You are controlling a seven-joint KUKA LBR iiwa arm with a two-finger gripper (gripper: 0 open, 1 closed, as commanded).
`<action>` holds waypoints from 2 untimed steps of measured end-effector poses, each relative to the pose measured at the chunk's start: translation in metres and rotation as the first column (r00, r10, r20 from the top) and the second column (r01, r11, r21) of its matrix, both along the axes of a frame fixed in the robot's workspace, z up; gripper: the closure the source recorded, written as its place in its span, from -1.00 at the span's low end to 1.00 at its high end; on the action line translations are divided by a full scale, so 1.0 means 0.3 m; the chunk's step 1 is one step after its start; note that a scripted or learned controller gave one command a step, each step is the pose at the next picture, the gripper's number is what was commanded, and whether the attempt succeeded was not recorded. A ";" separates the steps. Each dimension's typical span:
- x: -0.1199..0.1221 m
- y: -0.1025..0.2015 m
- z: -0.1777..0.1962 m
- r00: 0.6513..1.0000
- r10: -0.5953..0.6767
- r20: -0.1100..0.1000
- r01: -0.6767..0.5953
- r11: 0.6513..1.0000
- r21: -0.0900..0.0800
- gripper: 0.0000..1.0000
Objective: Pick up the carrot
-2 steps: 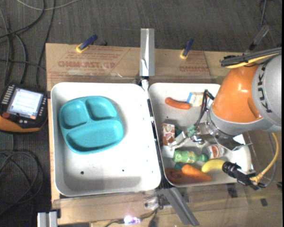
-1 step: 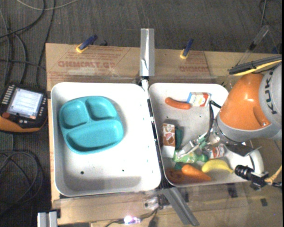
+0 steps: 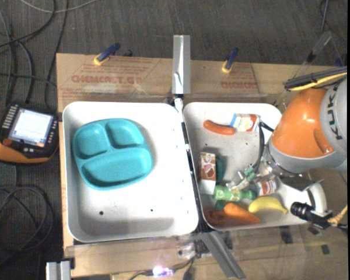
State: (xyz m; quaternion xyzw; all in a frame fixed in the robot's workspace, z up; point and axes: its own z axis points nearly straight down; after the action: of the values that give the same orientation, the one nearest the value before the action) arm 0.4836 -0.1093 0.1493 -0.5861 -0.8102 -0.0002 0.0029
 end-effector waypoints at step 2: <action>0.003 0.231 0.138 0.985 -0.172 0.000 0.172 0.985 -0.002 1.00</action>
State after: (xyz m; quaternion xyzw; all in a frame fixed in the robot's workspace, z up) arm 0.4845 -0.0400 0.1906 -0.6537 -0.7567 0.0006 0.0022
